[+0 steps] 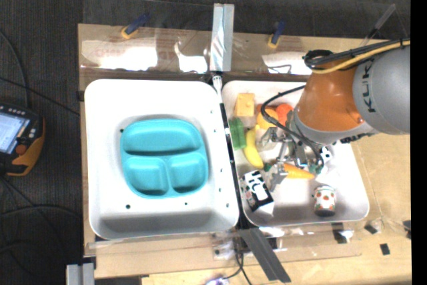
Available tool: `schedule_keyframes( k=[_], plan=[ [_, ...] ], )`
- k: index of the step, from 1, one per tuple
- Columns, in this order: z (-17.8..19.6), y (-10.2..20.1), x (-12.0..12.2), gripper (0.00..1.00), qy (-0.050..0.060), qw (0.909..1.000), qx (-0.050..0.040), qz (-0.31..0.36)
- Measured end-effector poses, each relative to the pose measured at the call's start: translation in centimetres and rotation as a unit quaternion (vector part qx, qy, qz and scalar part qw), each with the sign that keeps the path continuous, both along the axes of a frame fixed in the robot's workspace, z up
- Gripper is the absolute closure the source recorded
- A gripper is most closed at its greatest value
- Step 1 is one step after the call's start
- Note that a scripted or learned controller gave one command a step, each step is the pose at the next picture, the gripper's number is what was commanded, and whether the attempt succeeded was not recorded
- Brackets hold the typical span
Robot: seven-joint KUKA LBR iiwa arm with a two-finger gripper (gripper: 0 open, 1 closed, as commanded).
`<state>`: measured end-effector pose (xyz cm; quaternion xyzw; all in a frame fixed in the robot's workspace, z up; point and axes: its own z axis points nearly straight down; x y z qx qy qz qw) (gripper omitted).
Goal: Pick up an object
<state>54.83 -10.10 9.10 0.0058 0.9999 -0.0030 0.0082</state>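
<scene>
Orange-banded arm's claw [288,158], its grip impossible to tell, hangs over the right bin [347,207] crowded with a banana [252,154], carrot [297,173] and yellow block [245,105].

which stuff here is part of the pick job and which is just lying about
Job:
gripper
right bin
banana
carrot
yellow block
green piece
black and white box
small round toy

Lying about:
left bin
teal tray
handheld pendant
clamps
</scene>
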Motion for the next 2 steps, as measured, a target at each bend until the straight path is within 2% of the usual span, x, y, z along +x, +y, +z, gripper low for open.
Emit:
schedule_keyframes(
  k=[1, 2],
  plan=[
    [-0.1, 0.5, 5.2, 0.00, 0.002, 0.9976, 0.0031, -0.069],
    [0.0, -3.2, -3.9, 0.00, 0.001, 0.9900, 0.0036, -0.141]
  ],
)
